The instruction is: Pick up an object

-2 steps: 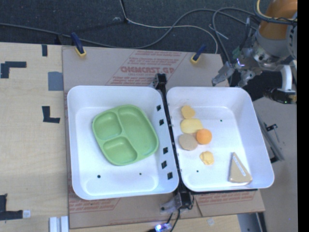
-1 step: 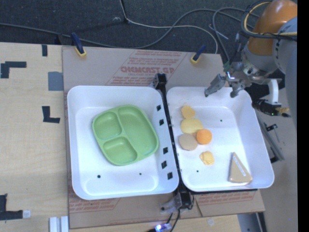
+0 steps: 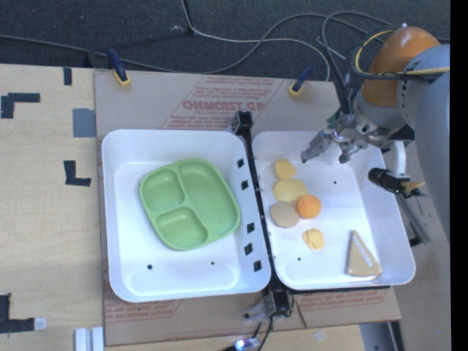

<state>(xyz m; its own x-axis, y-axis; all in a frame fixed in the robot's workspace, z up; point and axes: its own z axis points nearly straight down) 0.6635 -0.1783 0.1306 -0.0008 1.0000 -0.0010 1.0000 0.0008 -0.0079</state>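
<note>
My gripper (image 3: 327, 152) hangs over the far part of the right bin (image 3: 380, 218), its two fingers spread open with nothing between them. Below and left of it lie several food pieces: a small yellow piece (image 3: 284, 170), a pale yellow piece (image 3: 289, 190), a beige round piece (image 3: 285, 214), an orange ball (image 3: 308, 207) and a small yellow lump (image 3: 313, 238). A tan wedge (image 3: 361, 257) lies near the bin's front right corner. The yellow piece is the closest to the fingers, a little to their left and nearer the front.
The left bin (image 3: 124, 254) holds a green divided plate (image 3: 189, 203). A black divider with clips (image 3: 251, 196) runs between the bins. Cables (image 3: 219, 35) trail across the dark floor behind the bench. The arm's orange band (image 3: 398, 57) stands at the right.
</note>
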